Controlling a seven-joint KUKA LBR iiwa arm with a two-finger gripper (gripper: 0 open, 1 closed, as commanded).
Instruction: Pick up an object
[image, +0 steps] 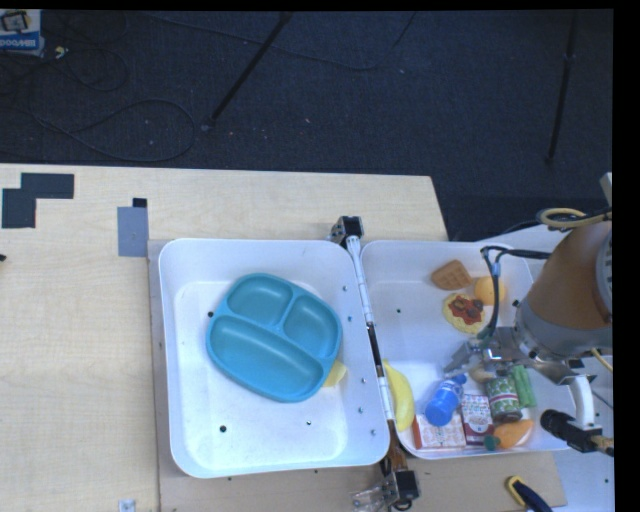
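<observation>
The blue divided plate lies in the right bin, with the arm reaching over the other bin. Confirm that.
Not quite. In the camera view the blue divided plate lies in the left bin, not the right. The rest holds: the arm reaches over the other bin, among the small items there.

Grey arm (560, 325), orange band, black cable

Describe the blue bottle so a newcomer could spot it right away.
Start at the right bin, the one crowded with toy food. Along its near edge, right of the banana, lies the blue bottle. It is the only blue item in that bin.
</observation>
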